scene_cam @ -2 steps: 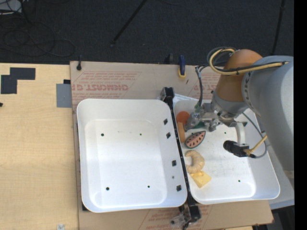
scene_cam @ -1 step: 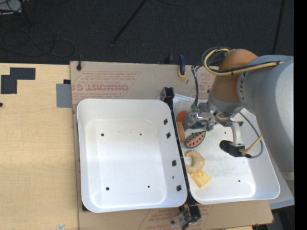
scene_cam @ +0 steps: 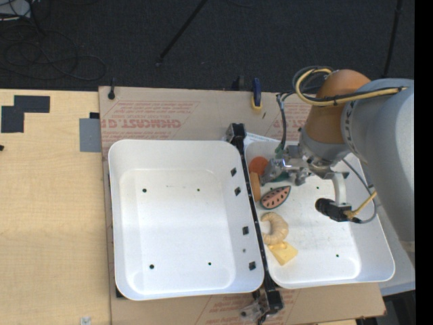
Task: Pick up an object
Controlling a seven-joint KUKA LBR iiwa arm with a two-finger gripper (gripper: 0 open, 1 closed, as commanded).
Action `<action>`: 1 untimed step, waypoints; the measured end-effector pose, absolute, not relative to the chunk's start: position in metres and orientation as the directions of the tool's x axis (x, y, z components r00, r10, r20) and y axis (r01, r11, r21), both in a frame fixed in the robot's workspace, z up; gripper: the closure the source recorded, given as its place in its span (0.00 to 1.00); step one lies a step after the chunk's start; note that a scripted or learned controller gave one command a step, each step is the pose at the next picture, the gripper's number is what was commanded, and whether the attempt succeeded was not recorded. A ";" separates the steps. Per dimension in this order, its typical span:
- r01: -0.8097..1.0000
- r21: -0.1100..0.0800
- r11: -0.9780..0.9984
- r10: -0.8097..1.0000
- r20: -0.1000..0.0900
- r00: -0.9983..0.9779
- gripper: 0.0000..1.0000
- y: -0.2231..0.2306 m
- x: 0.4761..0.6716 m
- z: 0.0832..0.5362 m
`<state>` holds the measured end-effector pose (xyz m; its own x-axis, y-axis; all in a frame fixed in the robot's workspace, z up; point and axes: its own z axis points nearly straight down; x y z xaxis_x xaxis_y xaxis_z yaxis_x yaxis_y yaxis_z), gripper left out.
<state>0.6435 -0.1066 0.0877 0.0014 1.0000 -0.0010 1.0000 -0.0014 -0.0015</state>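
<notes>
I see the metal two-finger gripper (scene_cam: 287, 170) low in right white bin (scene_cam: 352, 263), above red watermelon-slice toy (scene_cam: 275, 196); grip state unclear.

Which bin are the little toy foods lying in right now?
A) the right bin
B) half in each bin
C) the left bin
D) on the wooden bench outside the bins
A: the watermelon slice, the croissant-shaped piece, the yellow cheese wedge and the orange piece all lie in the right bin, near its left wall, under the gripper.
</notes>
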 end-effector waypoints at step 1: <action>1.000 0.000 -0.002 1.000 -0.011 0.002 0.00 -0.090 0.644 0.089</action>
